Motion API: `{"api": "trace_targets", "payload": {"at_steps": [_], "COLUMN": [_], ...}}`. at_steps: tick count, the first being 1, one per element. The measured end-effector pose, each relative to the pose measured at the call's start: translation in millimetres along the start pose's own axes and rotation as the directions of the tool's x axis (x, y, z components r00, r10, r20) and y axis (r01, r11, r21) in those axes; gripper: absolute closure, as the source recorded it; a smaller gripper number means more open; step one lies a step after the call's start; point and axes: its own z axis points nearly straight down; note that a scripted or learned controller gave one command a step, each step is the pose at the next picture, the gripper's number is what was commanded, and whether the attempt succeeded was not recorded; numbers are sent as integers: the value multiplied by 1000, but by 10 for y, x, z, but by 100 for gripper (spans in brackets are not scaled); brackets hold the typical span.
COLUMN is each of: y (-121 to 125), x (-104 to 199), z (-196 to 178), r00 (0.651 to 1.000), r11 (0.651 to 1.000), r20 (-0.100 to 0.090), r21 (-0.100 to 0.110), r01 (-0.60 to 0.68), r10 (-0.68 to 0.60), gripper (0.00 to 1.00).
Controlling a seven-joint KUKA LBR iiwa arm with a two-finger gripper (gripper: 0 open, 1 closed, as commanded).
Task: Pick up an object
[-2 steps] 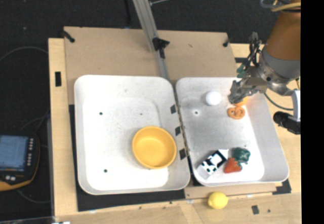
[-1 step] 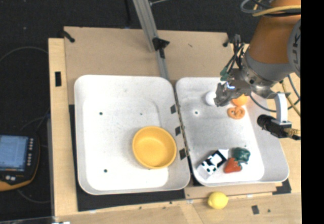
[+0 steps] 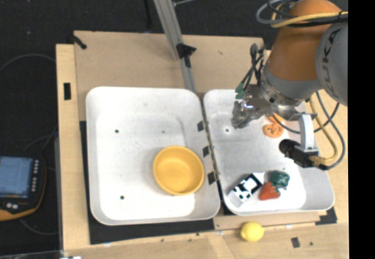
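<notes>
At the far left, off the bench, a handheld pendant (image 3: 17,184) with a blue screen lies on the dark floor, cut off by the frame edge. The left bin (image 3: 117,117) holds a yellow bowl (image 3: 178,169), round, smooth and upright, near that bin's lower right corner. A grey metal rail (image 3: 167,17) slants down from the top towards the seam between the bins.

Right of the bowl, in the right bin (image 3: 234,146), a black-and-white block (image 3: 246,188) lies near the front rim, with a red piece (image 3: 269,192) just beside it and a dark green piece (image 3: 280,179) touching the red one. Their exact shapes are too small to make out. An orange object (image 3: 272,129) sits farther back, partly hidden by the arm. The gripper (image 3: 241,116) hangs over the back of the right bin; whether it is wide or narrow cannot be told, and nothing is seen in it. Below the bowl's level, outside the bins, a yellow lemon-like fruit (image 3: 252,231) rests on the bench.
</notes>
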Motion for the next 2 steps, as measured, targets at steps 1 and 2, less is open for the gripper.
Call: {"api": "trace_targets", "payload": {"at_steps": [1, 2], "y": [-184, -256], "x": [446, 945], "z": [192, 342], "r00": [1000, 1000], "r11": [1000, 1000], "r20": [1, 1], "r21": [2, 1], "r01": [-1, 0], "r10": [1, 0], "gripper": [100, 100]}}
